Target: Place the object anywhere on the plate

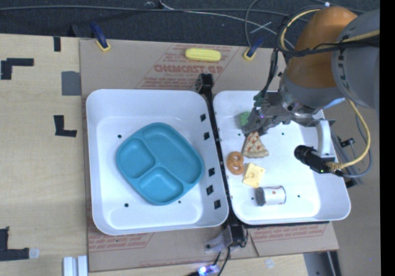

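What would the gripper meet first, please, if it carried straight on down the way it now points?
Most likely the green object at the back of the right bin: the gripper hangs just above it, though depth is hard to judge from this slanted view. The pizza slice lies nearer the camera.

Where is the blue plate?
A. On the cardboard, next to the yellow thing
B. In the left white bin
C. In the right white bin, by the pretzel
B: the blue plate lies in the left bin, while the pretzel and other small items are in the right bin.
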